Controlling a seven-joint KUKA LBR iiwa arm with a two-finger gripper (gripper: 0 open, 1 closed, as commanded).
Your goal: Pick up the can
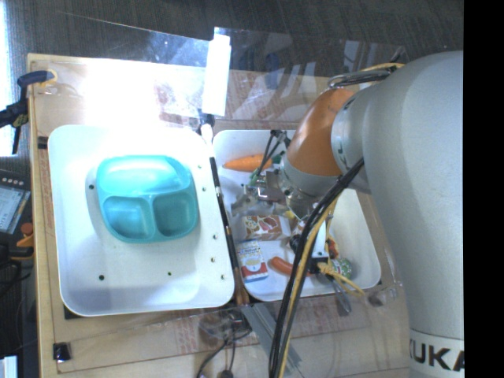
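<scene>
- Gripper point(250, 189) is low in the right bin point(370, 246); jaw opening cannot be told.
- Carrot point(244, 163) lies just above the jaws.
- Can point(250, 259) lies below them, apart.

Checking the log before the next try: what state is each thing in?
Can: lying on its side in the right bin.
Carrot: lying flat, right bin's far end.
Teal divided plate: upright in the left bin.
Gripper: low over the right bin.
</scene>
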